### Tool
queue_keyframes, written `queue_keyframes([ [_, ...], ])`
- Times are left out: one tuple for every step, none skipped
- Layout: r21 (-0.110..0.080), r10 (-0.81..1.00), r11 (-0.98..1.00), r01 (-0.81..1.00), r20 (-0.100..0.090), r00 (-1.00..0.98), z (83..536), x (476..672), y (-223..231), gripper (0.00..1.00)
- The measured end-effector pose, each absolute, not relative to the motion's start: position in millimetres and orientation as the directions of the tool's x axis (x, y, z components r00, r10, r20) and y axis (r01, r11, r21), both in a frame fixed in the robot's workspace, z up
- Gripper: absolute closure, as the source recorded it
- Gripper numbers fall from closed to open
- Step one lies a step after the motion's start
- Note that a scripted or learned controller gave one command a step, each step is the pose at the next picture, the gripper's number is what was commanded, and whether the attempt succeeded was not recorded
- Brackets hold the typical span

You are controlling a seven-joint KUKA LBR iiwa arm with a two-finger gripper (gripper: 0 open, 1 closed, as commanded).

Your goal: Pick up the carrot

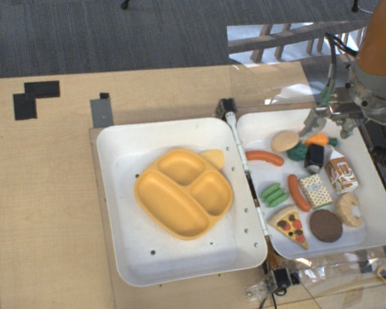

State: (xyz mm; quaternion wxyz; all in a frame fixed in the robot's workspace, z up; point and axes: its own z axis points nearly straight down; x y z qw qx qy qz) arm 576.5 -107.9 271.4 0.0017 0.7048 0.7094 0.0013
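Over the far end of the right bin (382,236), the gripper (328,128) is hanging with its two fingers spread apart, gripping nothing. Just beneath it the carrot (316,141) is lying on the bin floor, with a green piece (296,151) and a tan bun (285,140) sitting beside it toward the left bin (136,261). A pizza slice (291,226), a brown cookie (326,225) and a ring-shaped pastry (349,209) are lining the near edge. A yellow divided plate (183,191) is resting in the left bin.
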Motion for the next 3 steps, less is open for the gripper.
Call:
queue_keyframes([
  [0.005,0.984,-0.181,0.984,-0.001,0.181,238,613.7,-170,0.00],
  [-0.004,0.979,-0.202,0.979,-0.001,0.202,139,650.8,-194,0.00],
  [0.007,0.987,-0.164,0.987,0.001,0.164,86,672.1,-192,0.00],
])
